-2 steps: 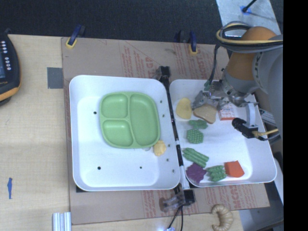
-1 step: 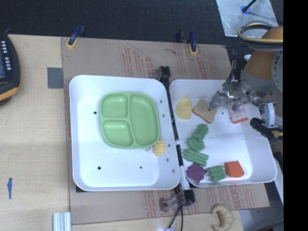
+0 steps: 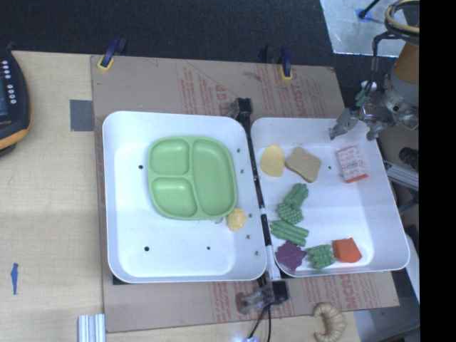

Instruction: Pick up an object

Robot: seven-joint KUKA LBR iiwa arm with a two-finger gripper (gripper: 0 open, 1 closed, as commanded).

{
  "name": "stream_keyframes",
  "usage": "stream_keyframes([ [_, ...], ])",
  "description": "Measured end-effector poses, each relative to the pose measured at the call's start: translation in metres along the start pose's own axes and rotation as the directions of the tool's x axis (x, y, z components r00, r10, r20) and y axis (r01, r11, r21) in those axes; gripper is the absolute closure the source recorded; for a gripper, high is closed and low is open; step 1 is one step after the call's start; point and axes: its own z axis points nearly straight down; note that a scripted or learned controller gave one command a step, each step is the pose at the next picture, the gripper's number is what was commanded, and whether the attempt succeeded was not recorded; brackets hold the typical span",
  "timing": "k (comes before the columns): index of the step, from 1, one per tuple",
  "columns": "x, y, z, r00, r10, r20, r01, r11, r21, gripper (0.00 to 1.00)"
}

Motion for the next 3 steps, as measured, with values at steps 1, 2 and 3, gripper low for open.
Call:
stream_keyframes([
  [1,0.113,-0.002,0.012,1.0,-0.009,-0.005,0.009,1.0,0.012,0.0],
  [2,0.029,-0.002,0.047,1.0,0.002,-0.002,-0.002,1.0,0.007,0.0],
  [3,0.105,-0.03,0.028,1.0,-0.008,-0.006,0.008,1.0,0.012,0.0],
])
